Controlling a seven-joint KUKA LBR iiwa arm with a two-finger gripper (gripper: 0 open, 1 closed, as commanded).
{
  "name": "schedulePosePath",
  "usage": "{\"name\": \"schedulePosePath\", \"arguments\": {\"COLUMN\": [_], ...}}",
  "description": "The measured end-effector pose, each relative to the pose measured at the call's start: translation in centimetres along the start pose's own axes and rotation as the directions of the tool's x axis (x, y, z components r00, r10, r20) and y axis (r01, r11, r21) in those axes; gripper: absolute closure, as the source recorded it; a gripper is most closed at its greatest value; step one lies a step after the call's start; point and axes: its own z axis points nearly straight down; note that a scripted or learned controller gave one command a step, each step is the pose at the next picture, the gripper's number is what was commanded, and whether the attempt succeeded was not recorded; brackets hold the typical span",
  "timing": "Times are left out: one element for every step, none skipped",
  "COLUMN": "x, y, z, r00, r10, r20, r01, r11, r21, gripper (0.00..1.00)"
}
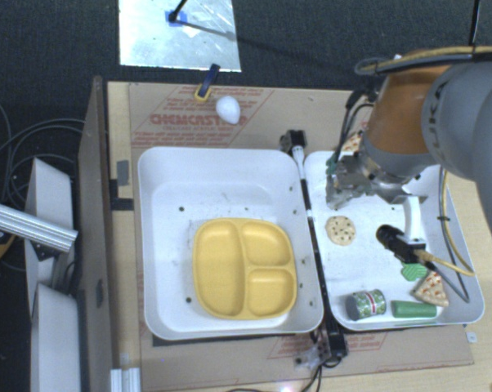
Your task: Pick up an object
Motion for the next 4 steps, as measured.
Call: {"name": "schedulePosePath", "arguments": {"x": [-1.6, 2.9, -2.0, -1.8], "y": [1.8, 2.4, -1.5, -1.3], "z": [0.0, 0.1, -4.5, -4.4], "r00": [1.000, 1.000, 1.000, 1.000], "r10": [0.008, 0.001, 0.010, 0.007], "r20": [0.002, 0.000, 0.002, 0.002], "r01": [-0.008, -0.001, -0.010, -0.007], "r11": [1.000, 1.000, 1.000, 1.000], "r21": [-0.002, -0.001, -0.001, -0.001], "gripper": [1.00, 1.00, 1.00, 0.00]}}
